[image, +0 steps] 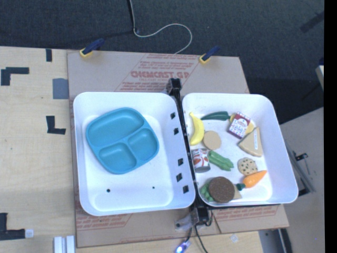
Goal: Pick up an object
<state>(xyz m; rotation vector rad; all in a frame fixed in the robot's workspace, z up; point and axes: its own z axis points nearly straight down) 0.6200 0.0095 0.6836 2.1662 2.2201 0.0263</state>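
The right bin [274, 121] holds several toy foods. A yellow banana [197, 129] lies at its left side, with a dark green pepper [215, 116] beside it. A red and white box [238, 125] and a sandwich wedge [252, 142] sit at the upper right. A tan round cracker [212, 140], a small can [200, 160] and a green pea pod [220, 161] lie in the middle. A cookie [246, 165], an orange carrot [254, 178] and a burger [221, 190] are along the front.
The left bin [126, 196] holds a blue divided plate [122, 139]. Both bins rest on a cardboard sheet [158, 70] held by two clamps [91, 47]. A cable [158, 30] loops at the back. A black divider [181, 141] joins the bins.
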